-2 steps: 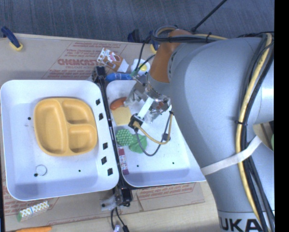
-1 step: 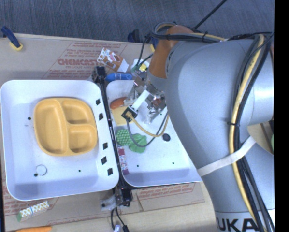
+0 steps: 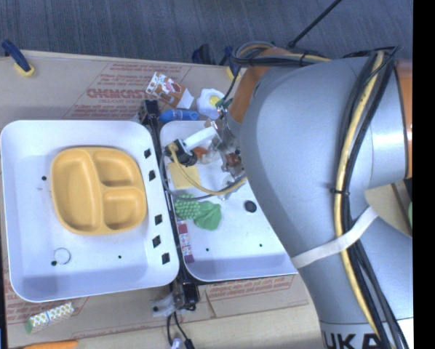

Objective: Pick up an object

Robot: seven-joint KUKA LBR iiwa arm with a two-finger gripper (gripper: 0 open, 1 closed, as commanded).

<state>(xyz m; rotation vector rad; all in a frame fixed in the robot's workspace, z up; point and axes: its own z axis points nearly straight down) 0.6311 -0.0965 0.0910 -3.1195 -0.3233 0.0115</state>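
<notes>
A green textured object [image 3: 198,211] lies in the right bin [image 3: 232,264], near its left wall. Just above it, the hand [image 3: 221,151] hangs over a yellow item [image 3: 182,173]; its grip cannot be told. A yellow divided tray [image 3: 99,190] sits in the left bin [image 3: 28,217].

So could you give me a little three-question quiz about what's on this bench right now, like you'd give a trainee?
1. True or false: the yellow divided tray lies in the left bin.
2. Which bin is the gripper over? A) left B) right C) neither
3. Fill in: the green object in the right bin lies close to the ____ between the bins.

Key: 1 true; 2 B; 3 divider.
</notes>
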